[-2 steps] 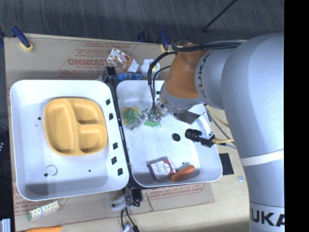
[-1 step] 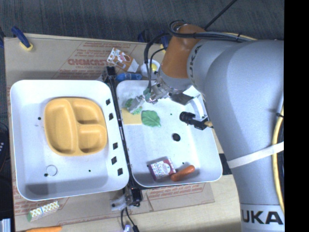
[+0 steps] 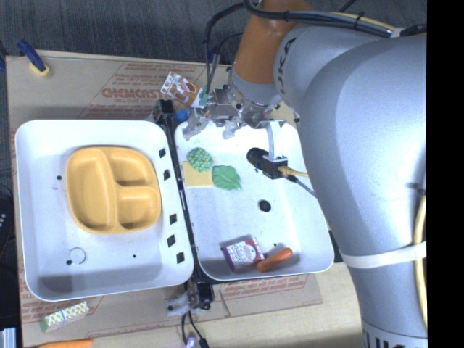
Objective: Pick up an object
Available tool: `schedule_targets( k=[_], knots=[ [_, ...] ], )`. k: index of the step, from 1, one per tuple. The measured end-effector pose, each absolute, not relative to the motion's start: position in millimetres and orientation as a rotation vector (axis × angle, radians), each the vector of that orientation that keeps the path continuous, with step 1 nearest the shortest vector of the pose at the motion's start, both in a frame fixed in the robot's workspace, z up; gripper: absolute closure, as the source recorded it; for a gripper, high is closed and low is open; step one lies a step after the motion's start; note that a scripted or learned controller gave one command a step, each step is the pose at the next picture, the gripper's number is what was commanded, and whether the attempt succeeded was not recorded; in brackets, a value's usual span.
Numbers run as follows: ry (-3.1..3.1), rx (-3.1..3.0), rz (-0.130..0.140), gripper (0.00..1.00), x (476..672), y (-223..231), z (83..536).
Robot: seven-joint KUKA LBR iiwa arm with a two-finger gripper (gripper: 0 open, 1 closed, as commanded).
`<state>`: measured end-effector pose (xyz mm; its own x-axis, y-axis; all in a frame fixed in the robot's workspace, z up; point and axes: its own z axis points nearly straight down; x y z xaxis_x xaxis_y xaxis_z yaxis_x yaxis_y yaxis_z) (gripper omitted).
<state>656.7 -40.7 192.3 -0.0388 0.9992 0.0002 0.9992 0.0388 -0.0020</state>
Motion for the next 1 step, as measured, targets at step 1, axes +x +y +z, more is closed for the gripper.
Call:
schedule_targets(
  k=[1],
  knots=[
    [-2.508,-1.887,0.004,0.00,611.4,-26.4,191.8]
  ],
)
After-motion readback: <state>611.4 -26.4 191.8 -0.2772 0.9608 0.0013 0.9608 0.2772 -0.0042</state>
